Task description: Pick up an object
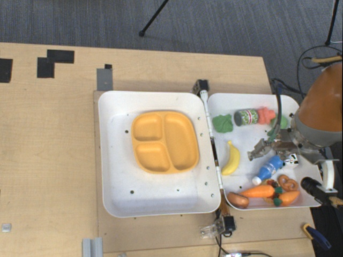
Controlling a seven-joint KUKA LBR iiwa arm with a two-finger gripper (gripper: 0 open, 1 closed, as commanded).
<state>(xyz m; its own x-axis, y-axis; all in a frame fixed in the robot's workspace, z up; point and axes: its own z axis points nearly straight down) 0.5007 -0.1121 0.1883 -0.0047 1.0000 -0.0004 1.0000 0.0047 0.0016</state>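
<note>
- Over the right bin point(244, 103), the claw point(257, 152) hangs low among the toys, its dark metal fingers point(261, 146) pointing toward the middle of the bin.
- Whether those fingers are spread or closed cannot be told; no object is seen between them.
- Just below the claw lies a small blue bottle point(266, 169) with a white cap, tilted on the bin floor and close to the fingertips; whether they touch it cannot be told.
- To the left of the claw a yellow banana point(232, 159) lies apart from it, near the bin's left wall.
- Along the bin's near edge sit an orange carrot point(258, 191), a brown potato-like piece point(238, 199) and a pretzel-shaped piece point(286, 183), packed close together.
- At the far side of the bin are a green leafy piece point(223, 123), a dark can with a green label point(246, 116) lying on its side, and a pinkish-red item point(266, 115) touching the can's end.
- The arm's orange band point(325, 100) and grey wrist rise over the bin's right side, hiding part of it.
- The left bin point(115, 191) holds a yellow divided plate point(163, 142) with three compartments, set near its centre.
- Both bins rest side by side on the pale wooden desk point(48, 159), joined by a clamp point(201, 85) at the far end.
</note>
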